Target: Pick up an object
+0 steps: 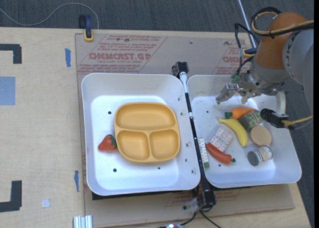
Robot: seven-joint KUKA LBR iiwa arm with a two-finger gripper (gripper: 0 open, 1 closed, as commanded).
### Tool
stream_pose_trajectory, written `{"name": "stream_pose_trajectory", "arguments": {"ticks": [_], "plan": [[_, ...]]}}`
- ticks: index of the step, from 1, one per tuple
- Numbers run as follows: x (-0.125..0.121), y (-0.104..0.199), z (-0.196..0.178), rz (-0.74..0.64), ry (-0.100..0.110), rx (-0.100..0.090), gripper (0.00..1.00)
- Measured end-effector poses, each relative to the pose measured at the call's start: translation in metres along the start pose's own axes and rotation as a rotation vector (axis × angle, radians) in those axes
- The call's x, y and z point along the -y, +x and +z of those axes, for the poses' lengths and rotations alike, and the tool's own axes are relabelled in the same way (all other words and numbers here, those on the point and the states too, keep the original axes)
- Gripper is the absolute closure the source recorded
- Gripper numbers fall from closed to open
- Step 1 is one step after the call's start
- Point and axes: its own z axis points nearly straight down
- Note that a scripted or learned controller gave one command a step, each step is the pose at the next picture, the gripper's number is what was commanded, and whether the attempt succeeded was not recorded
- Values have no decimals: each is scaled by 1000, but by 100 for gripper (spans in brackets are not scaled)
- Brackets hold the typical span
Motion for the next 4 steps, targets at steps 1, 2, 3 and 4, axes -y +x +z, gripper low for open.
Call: {"name": "stream_pose_trajectory", "arguments": {"ticks": [1,2,3,4], "plan": [[88,5,9,0,-15,5,0],[86,2,-2,1,-24,13,100],[86,2,-2,1,-24,13,0],[128,29,9,0,-25,10,0]]}}
